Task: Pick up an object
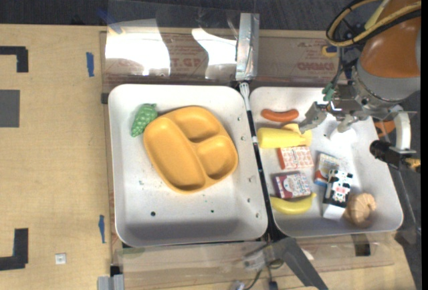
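gripper (329, 120) hanging over upper part of right bin (384, 178), fingers spread, nothing in them | hot dog (279, 114) just left of it | yellow tray (191, 148) + green grapes (142, 119) sitting in left bin (127, 205)
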Available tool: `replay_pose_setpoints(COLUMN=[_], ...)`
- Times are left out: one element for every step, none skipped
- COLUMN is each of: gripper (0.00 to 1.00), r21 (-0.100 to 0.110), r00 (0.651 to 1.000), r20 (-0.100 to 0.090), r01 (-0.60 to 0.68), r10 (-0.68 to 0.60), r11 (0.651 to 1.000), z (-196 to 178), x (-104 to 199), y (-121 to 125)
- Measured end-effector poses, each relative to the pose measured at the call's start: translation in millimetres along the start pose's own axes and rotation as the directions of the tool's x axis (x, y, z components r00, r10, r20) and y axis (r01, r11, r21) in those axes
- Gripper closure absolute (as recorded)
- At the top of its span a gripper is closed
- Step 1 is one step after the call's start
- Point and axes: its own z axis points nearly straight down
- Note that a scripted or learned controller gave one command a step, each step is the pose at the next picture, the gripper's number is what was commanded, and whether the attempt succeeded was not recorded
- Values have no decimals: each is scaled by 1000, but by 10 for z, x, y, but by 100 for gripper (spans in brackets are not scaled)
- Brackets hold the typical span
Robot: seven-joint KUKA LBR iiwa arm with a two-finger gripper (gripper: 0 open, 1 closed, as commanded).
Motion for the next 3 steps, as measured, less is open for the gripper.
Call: replay_pose_setpoints(gripper=[0,0,0], r21=[-10,5,-19], r00=[998,977,978], r20=[3,0,8], r01=[-61,-212,211], r10=[61,212,-211], r11=[998,977,977], z=[-869,541,1247], x=[-497,-687,-637], y=[-262,-528,47])
